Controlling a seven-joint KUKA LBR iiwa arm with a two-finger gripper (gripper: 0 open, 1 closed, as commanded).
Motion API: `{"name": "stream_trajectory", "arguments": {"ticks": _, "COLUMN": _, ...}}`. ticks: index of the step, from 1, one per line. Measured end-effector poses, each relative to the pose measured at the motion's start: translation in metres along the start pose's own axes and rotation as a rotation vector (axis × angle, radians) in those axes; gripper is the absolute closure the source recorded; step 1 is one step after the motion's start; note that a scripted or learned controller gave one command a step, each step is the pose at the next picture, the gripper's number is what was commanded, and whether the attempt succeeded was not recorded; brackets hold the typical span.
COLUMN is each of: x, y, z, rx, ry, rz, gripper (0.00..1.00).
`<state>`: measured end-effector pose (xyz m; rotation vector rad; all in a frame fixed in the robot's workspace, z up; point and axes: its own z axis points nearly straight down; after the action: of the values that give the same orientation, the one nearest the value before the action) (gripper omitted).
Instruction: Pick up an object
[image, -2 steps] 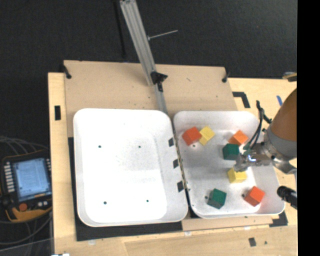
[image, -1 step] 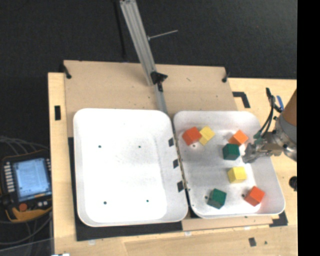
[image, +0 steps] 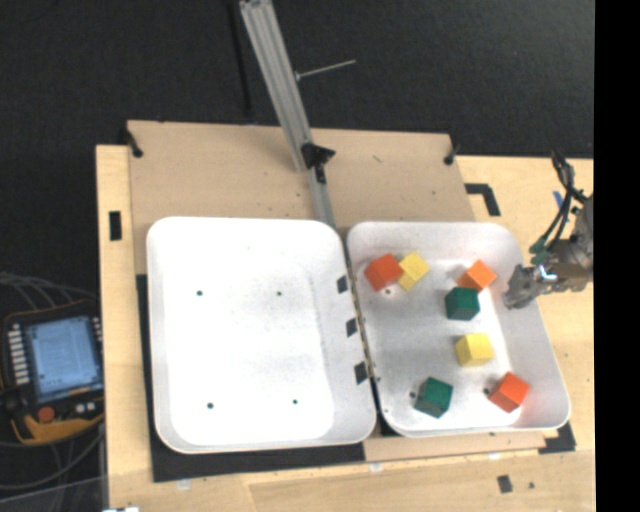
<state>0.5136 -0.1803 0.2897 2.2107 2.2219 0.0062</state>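
The right bin (image: 440, 240) holds several small blocks. An orange block (image: 383, 271) touches a yellow block (image: 413, 269) near the bin's far left. Another orange block (image: 480, 274) sits just behind a green block (image: 462, 303). Toward the front lie a yellow block (image: 474, 348), a green block (image: 434, 396) and an orange block (image: 509, 391). My gripper (image: 523, 288) hangs at the bin's right edge, just right of the orange and green pair, with nothing seen in it.
The left bin (image: 250, 330) sits beside the right one on the wooden bench. A metal pole (image: 285, 90) rises from behind the bins. A teach pendant (image: 55, 360) lies off the bench's left side.
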Motion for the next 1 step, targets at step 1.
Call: {"name": "stream_trajectory", "arguments": {"ticks": 1, "x": 0.0518, "y": 0.0104, "z": 0.0163, "rx": 0.007, "ry": 0.002, "rz": -0.001, "gripper": 1.0}}
